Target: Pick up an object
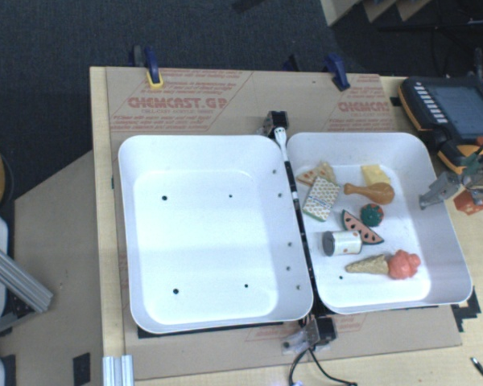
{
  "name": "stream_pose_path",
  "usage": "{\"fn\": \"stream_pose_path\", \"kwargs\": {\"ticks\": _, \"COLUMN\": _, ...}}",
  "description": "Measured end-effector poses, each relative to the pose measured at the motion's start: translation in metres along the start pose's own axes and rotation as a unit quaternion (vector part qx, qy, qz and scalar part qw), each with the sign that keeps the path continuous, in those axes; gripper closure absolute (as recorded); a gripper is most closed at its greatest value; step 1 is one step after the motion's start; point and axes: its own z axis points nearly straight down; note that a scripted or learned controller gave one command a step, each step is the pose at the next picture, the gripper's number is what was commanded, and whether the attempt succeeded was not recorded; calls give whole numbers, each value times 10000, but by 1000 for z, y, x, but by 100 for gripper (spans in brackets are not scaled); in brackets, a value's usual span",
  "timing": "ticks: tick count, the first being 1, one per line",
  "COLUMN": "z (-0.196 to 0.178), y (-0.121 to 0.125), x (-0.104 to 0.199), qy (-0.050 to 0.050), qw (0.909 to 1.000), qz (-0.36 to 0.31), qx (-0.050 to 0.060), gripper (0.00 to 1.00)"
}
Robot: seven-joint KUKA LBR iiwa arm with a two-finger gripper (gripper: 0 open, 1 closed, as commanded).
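Approach stage, nothing picked yet. The gripper [444, 190] sits at the right edge of the right bin [435, 284], just over its rim, well short of the objects. Its grey fingers look spread, and nothing is between them (the far finger is partly hidden against clutter at the frame edge, so how wide they stand is uncertain). All candidate objects lie in the right bin, clustered toward its left and middle: a drumstick [370, 190], a yellow block [375, 173], a patterned wedge [321, 199], a watermelon slice [361, 227], a green ball [373, 214], a grey cylinder [340, 243] and an ice cream cone [385, 264]. The left bin [145, 296] holds no objects. Judgement: next move calls for travel leftward into the bin, alignment above one well-separated item (the ice cream cone or drumstick seems least crowded), then descent with fingers straddling it before closing.
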Motion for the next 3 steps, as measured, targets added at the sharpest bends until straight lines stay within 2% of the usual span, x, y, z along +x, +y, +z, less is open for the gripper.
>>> {"fn": "stream_pose_path", "kwargs": {"ticks": 1, "z": 107, "y": 20, "x": 78, "qy": 33, "qw": 10000, "qz": -38, "qx": 45, "gripper": 0}}
{"fn": "stream_pose_path", "kwargs": {"ticks": 2, "z": 135, "y": 42, "x": 90, "qy": -2, "qw": 10000, "qz": 4, "qx": -8, "gripper": 0}}
{"fn": "stream_pose_path", "kwargs": {"ticks": 3, "z": 163, "y": 117, "x": 110, "qy": 12, "qw": 10000, "qz": -35, "qx": 83, "gripper": 0}}
